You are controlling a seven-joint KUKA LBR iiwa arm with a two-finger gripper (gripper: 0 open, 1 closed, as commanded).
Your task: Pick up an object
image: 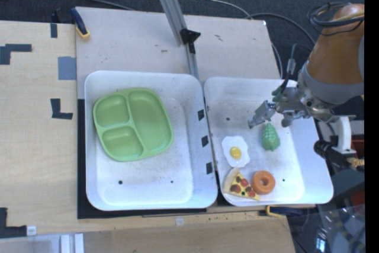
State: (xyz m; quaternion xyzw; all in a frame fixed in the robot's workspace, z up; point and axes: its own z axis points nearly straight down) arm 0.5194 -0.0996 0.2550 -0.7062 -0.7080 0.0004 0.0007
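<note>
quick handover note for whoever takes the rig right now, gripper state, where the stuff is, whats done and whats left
Gripper: over the right bin, just above the green toy; nothing seen between its fingers.
Right bin things: green toy mid-bin, fried egg to its left, pizza slice and donut at the near edge.
Left bin: green divided plate.
Done: nothing lifted.
Left: grasp one object, likely the green toy, and lift it.

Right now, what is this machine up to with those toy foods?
The arm's pincer hangs over the right bin, just above a green toy, with nothing between its fingers. A fried egg, a pizza slice and a donut lie nearby. A green divided plate sits in the left bin.
</note>
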